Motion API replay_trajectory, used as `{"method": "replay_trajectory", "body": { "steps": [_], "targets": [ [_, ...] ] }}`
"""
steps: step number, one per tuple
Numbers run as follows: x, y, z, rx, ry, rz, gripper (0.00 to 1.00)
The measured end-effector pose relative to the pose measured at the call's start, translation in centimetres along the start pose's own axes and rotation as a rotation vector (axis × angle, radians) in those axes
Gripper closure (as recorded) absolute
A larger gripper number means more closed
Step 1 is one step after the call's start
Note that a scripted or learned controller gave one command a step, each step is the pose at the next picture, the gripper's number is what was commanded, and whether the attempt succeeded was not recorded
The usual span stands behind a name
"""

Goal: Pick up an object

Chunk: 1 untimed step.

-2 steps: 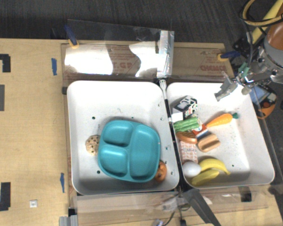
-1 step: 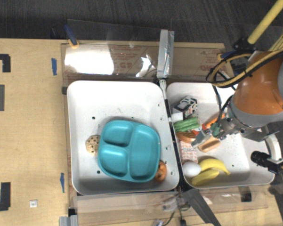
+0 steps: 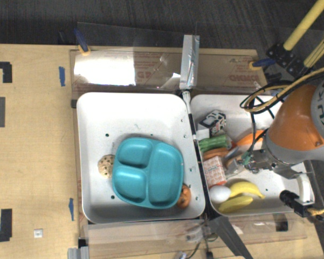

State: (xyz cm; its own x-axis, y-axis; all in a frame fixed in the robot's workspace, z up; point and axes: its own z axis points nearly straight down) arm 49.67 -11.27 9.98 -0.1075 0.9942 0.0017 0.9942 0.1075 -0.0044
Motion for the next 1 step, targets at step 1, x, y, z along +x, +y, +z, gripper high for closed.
{"method": "replay_trajectory", "body": {
  "steps": [1],
  "targets": [
    [0.30,3.58,1.23,-0.009,-0.003,0.041,0.00]
  ]
}}
